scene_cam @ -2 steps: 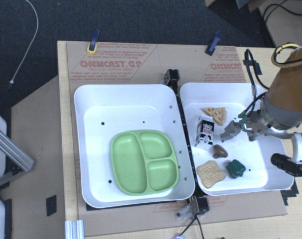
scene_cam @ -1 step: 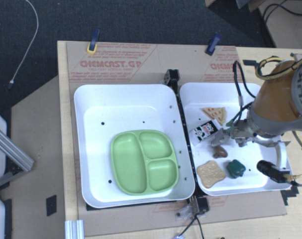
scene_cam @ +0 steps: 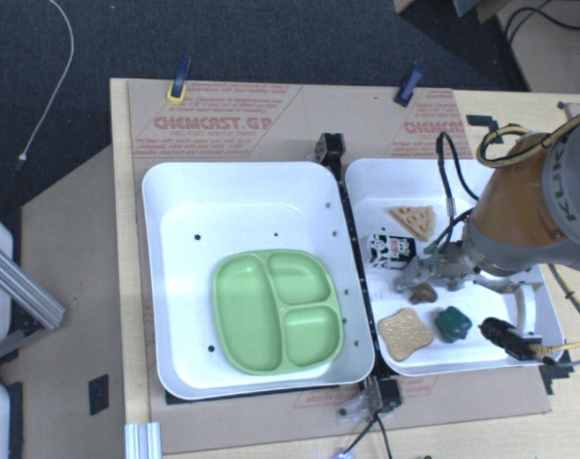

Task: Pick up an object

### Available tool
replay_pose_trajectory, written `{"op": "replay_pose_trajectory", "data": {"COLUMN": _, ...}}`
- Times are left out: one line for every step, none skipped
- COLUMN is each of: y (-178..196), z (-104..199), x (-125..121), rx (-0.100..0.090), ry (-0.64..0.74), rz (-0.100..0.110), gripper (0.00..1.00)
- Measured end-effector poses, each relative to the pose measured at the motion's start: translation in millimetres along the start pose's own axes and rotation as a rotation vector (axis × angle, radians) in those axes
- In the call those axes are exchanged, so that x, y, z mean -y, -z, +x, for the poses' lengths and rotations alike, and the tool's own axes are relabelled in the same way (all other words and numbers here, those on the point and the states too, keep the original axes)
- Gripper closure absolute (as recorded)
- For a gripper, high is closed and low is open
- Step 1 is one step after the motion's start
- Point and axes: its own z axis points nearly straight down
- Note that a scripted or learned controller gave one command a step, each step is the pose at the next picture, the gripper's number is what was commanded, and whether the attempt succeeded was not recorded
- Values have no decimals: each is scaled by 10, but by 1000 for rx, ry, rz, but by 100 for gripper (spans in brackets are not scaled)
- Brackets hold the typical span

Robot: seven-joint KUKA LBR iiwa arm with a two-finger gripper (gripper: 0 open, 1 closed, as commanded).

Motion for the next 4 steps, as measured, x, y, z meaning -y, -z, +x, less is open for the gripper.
{"op": "replay_pose_trajectory", "data": {"y": 119, "z": 2, "x": -11, "rx": 1, "ry": 0, "rz": -5, "gripper": 100}}
{"op": "replay_pose_trajectory", "data": {"y": 751, "z": -26, "x": -21, "rx": 4, "ry": 2, "rz": -10, "gripper": 100}}
{"op": "replay_pose_trajectory", "data": {"y": 1285, "z": -28, "x": -37, "rx": 4, "ry": 2, "rz": -11, "gripper": 100}}
{"op": "replay_pose_trajectory", "data": {"y": 1206, "z": 544, "x": -153, "rx": 0, "ry": 7, "rz": -5, "gripper": 100}}
